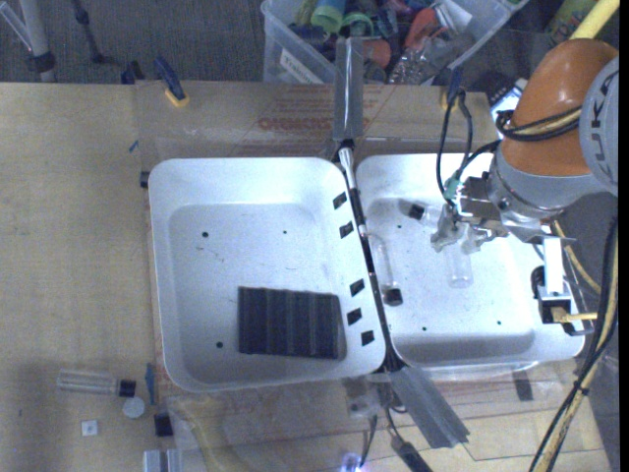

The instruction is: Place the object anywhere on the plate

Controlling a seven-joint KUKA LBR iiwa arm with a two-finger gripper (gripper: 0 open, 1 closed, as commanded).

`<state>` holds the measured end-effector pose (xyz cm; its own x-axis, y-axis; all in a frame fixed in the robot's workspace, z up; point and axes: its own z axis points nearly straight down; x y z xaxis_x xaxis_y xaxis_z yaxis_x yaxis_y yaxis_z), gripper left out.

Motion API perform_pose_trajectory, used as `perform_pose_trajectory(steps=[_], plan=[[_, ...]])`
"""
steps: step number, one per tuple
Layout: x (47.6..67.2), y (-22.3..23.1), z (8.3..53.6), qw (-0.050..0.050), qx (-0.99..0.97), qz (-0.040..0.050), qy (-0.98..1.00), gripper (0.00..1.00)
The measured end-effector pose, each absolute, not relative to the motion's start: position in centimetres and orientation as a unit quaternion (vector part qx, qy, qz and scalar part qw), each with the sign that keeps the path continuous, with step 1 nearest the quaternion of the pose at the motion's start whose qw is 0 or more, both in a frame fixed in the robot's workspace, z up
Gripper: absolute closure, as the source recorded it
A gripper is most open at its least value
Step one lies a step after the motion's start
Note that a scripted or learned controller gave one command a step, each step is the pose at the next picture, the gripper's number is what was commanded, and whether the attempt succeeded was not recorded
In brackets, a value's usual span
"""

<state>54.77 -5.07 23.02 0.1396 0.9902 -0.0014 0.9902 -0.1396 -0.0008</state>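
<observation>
The plate (288,323) is a dark, ribbed rectangle lying flat in the front part of the left bin (177,264). In the right bin (511,337), a small clear tube (460,266) lies just below my gripper (457,237). The gripper hangs over the middle of that bin, open, with nothing between its fingers. A second clear tube (381,264) with a black cap (391,296) lies along the right bin's left wall. Near the back of that bin sits a small black piece (416,209).
A raised divider (359,234) with black tabs separates the two bins. Behind them stands a clear box of mixed colourful items (393,8). Small loose parts (123,393) lie on the bench in front of the left bin. Cables (575,264) hang at the right.
</observation>
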Motion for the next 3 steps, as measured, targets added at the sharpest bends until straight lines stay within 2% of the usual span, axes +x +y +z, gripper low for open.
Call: perform_pose_trajectory(steps=[1,2,3], plan=[[58.2,1.8,18.4,0.000,0.811,-0.0005,0.584,1.00],[56.0,7.4,19.8,0.000,0.929,-0.0014,0.369,1.00],[64.2,16.6,12.4,0.000,0.912,-0.0016,0.410,1.00]])
